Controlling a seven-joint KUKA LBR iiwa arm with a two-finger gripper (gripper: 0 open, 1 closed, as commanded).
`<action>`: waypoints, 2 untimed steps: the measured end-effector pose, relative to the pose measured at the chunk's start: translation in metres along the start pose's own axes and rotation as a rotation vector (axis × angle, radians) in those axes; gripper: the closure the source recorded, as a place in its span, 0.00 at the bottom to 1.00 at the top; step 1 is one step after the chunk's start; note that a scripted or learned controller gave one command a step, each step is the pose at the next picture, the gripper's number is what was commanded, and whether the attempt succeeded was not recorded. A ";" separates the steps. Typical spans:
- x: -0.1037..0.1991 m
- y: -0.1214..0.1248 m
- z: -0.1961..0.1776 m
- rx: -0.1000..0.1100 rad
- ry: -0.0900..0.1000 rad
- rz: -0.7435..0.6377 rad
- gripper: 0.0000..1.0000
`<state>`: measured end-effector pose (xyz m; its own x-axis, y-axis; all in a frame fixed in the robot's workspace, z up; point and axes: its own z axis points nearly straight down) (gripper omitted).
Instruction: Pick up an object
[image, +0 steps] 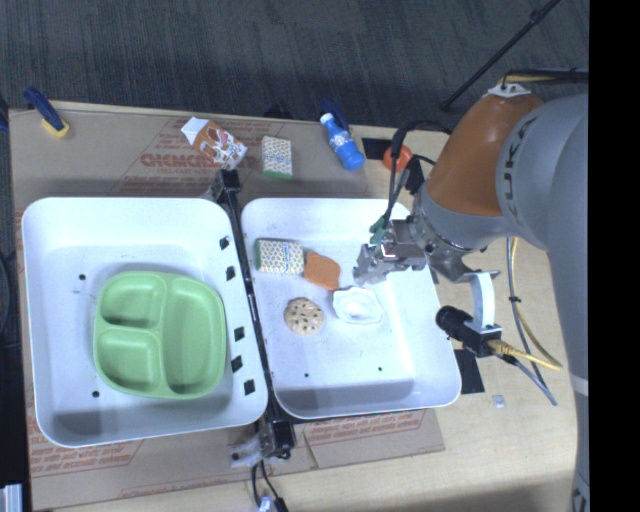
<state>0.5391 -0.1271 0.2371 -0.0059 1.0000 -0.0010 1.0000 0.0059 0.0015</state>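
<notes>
Arm (520, 170): grey with an orange band, reaching in from the right and bending down over the right bin's far right part.
Left bin (50, 240): shallow, white, carrying a green divided tray (160, 335).
Right bin (400, 380): shallow, white, carrying four small items grouped left of centre and centre.
Green-patterned block (279, 256): lies near the bin's left wall, touching or just beside the orange piece. Looks like a soft sponge or a wrapped pack; I cannot tell which.
Orange piece (321, 270): flat, angular, probably light and fairly stiff.
White item (357, 305): pale and crumpled-looking against the white floor, just below the gripper. Judged light and soft, possibly slippery if it is film or plastic. Outline hard to read, so a grip across its raised middle seems safest.
Round speckled item (303, 316): cookie-like disc, lying apart from the others. Judged light, rigid, maybe brittle; best taken across its diameter.
Gripper (375, 262): low over the bin floor, between the orange piece and the white item, just above the latter. Whether its fingers are spread or closed cannot be told; nothing can be seen held.
Likely target: the white item, being nearest. This is a judgement only.
Risk: a thin, soft target may slide or flatten rather than lift.
</notes>
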 end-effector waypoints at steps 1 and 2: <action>-0.012 -0.050 0.022 0.005 0.002 0.001 1.00; -0.059 -0.062 0.045 0.005 0.001 0.000 1.00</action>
<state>0.4771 -0.1867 0.1920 -0.0055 1.0000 0.0005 1.0000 0.0056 -0.0036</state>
